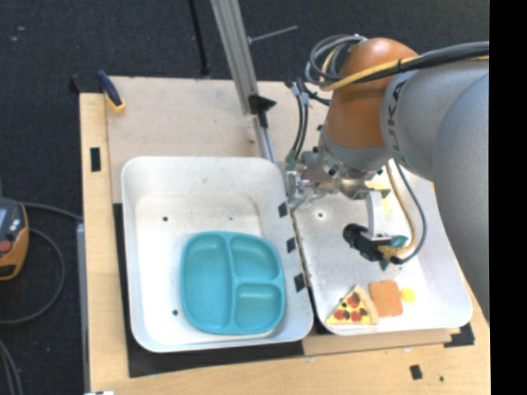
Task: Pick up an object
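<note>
Nowhere legible writing (pizza slice toy (353,307), teal tray (232,282)).

Bright, even overhead light; soft shadows, slightly blurry throughout.

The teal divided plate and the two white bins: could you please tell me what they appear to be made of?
The teal divided plate looks like moulded plastic: uniform colour, rounded compartment ridges, soft sheen. The left bin and the right bin look like thin formed plastic with a matte, slightly scuffed white finish and rounded corners, though coated metal cannot be ruled out.
</note>
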Available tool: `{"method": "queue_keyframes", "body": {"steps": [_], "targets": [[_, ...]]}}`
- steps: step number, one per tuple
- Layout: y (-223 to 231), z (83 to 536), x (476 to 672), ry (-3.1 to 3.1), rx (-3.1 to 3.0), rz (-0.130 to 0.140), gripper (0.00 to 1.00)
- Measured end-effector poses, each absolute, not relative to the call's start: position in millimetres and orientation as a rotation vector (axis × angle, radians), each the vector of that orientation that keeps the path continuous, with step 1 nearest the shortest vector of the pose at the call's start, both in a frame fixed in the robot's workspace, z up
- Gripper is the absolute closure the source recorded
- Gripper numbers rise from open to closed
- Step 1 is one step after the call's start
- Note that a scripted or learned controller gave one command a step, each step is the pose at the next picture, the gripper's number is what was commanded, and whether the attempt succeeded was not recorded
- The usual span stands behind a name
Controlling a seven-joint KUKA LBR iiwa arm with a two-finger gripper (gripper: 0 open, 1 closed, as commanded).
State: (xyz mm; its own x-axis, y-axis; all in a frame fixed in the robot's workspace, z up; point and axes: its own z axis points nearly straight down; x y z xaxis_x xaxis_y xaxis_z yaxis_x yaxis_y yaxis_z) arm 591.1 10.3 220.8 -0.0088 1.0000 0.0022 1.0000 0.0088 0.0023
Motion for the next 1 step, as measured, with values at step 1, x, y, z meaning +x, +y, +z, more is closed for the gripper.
{"method": "queue_keyframes", "body": {"steps": [1], "targets": [[56.8,223.1,599.7,2.230,2.213,0.004,1.00]]}}
